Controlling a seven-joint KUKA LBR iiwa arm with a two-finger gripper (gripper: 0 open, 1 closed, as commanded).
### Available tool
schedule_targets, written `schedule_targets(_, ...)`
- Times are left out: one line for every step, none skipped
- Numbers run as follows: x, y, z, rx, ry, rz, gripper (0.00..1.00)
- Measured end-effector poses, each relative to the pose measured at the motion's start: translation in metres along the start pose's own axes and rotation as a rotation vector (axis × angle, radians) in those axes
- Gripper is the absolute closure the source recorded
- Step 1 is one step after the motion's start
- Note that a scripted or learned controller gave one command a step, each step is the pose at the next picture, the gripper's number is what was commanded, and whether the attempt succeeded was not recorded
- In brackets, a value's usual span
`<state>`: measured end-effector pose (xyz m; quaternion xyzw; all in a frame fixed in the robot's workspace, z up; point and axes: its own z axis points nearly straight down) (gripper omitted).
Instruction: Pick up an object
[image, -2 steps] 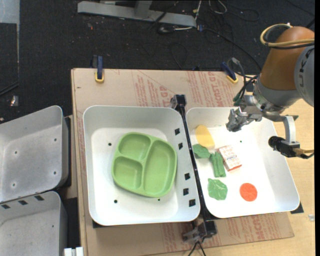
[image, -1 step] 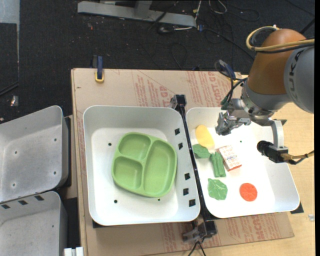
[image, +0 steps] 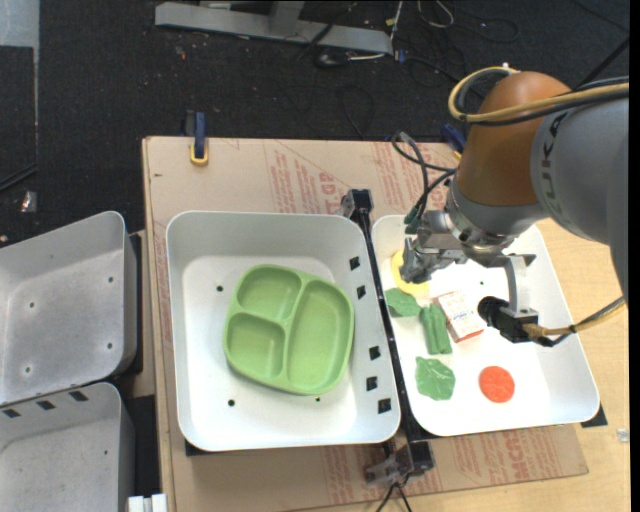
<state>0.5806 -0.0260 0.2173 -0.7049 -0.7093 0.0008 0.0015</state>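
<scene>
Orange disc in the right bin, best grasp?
Come straight down on the orange disc and pinch across its rim. It lies flat and apart from the green leaf and the box, so the fingers likely have room on either side.

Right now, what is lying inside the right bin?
In the right bin: an orange disc, a green leafy piece, a green strip, a small white-and-red box. The end effector covers most of a yellow item.

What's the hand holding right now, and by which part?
Cannot tell. The hand sits low over a yellow item at the right bin's top-left; no grasp visible.
</scene>
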Motion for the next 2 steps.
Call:
schedule_targets(0.039,-0.019,-0.001,-0.001,0.000,0.000,1.00)
schedule_targets(0.099,-0.039,-0.005,-0.001,0.001,-0.003,1.00)
